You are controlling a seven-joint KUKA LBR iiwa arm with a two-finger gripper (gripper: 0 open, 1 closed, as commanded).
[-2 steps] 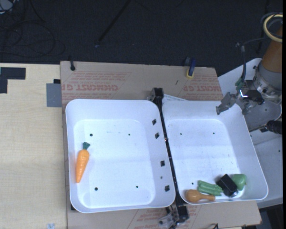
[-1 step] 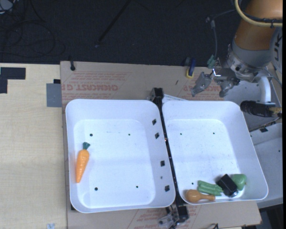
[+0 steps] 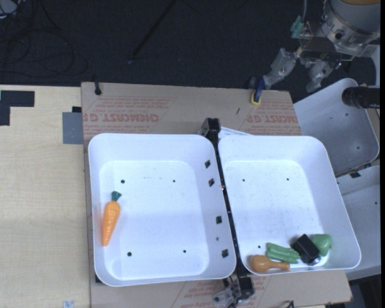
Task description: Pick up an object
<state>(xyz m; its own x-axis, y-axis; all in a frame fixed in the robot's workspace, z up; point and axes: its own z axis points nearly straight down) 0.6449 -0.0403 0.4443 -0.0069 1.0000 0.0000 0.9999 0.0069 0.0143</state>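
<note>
**Inspector:** Where is the arm?

**Assistant:** Upper right of the frame, above and behind the two bins. The gripper hangs over the dark area past the counter's far edge, well apart from everything in the bins. Its jaws stand apart with nothing between them.

**Inspector:** Contents of the left bin?

**Assistant:** One toy carrot, lying flat near the bin's left wall, in the lower left part of the frame. Its long axis runs close to vertical in the picture, tilted slightly. The green top points toward the upper right; the orange tip points down toward the bin's near edge.

**Inspector:** And the right bin?

**Assistant:** A cluster in its lower right corner. A black block lies on a slant. A green vegetable rests just left of it, long axis near horizontal. A rounded green piece sits at the block's right, touching or nearly so. An orange-tan pear-shaped piece lies against the near wall, its narrow end pointing right.

**Inspector:** What is under the bins?

**Assistant:** A brown cardboard sheet with red print, on the pale counter.
</note>
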